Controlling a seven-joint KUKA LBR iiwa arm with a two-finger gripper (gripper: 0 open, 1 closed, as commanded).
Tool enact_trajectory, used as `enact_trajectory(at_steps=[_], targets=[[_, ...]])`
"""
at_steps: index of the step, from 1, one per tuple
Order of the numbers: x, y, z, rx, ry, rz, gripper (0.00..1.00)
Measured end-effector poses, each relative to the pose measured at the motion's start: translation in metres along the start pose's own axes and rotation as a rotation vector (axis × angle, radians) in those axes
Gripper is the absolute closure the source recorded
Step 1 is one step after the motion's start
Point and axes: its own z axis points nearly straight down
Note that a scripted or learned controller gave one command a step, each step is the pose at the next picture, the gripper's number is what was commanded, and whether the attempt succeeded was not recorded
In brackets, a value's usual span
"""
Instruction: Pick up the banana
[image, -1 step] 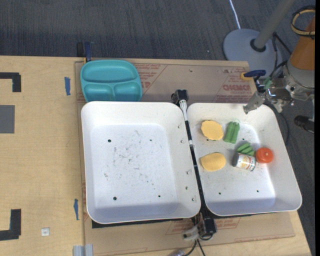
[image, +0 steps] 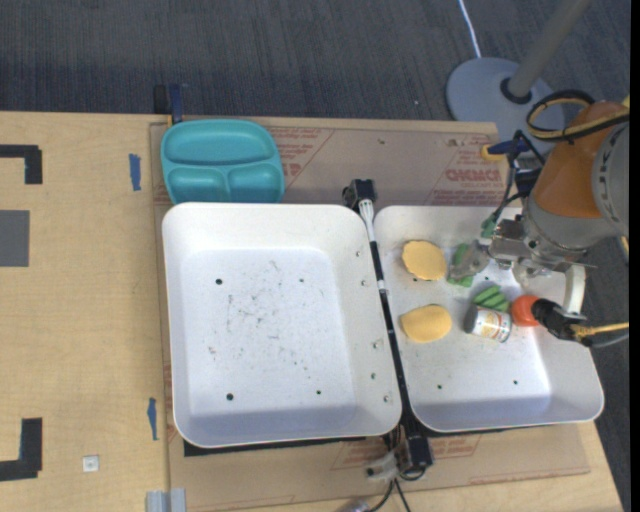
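Nearest the camera, a lower yellow rounded lump (image: 427, 322) lies in the right shallow white plastic bin (image: 500, 400), nearer than the pincer (image: 490, 252) and to its left in the view. Just nearer than the pincer sit a small pale cylindrical tin (image: 490, 325), an orange-red round object (image: 527, 309) and a green striped piece (image: 490, 297). Level with the pincer, to its left, lies an upper yellow rounded lump (image: 425, 260). I cannot tell which lump is the banana, nor whether the pincer is released or clenched. Farther left on the tabletop (image: 80, 300), a teal plastic divided tray (image: 222, 160).
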Motion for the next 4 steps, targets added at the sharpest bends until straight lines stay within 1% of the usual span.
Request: enact_trajectory(at_steps=[1, 2, 3, 4], targets=[[0.026, -0.047, 0.032, -0.003, 0.000, 0.135, 0.00], [0.041, -0.106, 0.032, -0.003, 0.001, 0.211, 0.00], [0.034, -0.132, 0.032, -0.003, 0.003, 0.528, 0.00], [0.030, -0.110, 0.032, -0.002, 0.002, 1.159, 0.00]])
